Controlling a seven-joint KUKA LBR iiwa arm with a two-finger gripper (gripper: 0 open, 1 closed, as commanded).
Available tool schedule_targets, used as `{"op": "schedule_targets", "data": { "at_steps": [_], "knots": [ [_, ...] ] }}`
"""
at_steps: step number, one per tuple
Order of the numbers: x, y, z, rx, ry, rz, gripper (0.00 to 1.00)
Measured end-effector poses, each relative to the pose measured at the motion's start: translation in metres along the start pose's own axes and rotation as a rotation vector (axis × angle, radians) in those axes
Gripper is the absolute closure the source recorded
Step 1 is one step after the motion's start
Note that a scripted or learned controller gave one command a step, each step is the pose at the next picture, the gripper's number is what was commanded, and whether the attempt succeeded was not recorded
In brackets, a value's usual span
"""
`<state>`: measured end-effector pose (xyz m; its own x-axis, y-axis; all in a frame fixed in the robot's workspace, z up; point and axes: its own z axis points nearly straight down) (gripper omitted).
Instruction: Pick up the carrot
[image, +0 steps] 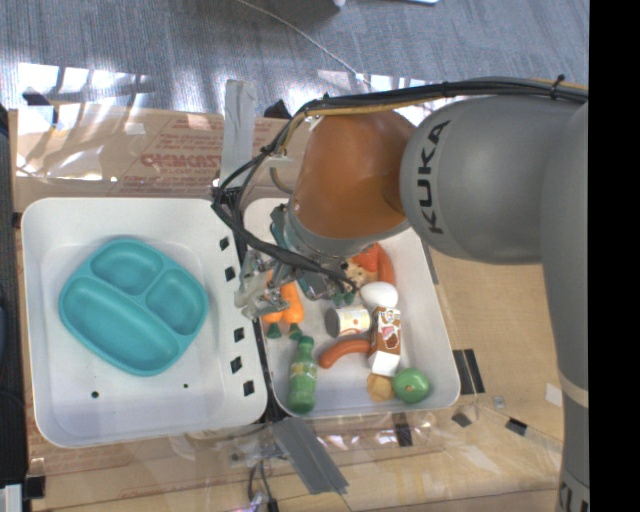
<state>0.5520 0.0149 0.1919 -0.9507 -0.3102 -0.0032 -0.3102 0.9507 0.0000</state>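
The carrot (289, 306) is a short orange piece lying near the left wall of the right bin (440, 330), with a bit of green at its lower end. My gripper (277, 289) hangs right over the carrot's upper end, at the bottom of the orange wrist band (350, 190). The metal parts of the gripper overlap the carrot's top, and I cannot make out whether they touch it. The big grey arm hides the back part of this bin.
Crowded around the carrot in the right bin are a green bottle (302, 375), a red sausage (343, 351), a white cup (350, 320), an egg (378, 295), a green apple (410, 384) and another orange item (374, 262). A teal divided plate (132, 303) lies in the left bin (60, 400).
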Motion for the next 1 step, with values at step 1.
{"op": "schedule_targets", "data": {
  "at_steps": [1],
  "knots": [
    [-0.0362, -0.0318, -0.0631, 0.003, -0.003, 0.045, 1.00]
  ]
}}
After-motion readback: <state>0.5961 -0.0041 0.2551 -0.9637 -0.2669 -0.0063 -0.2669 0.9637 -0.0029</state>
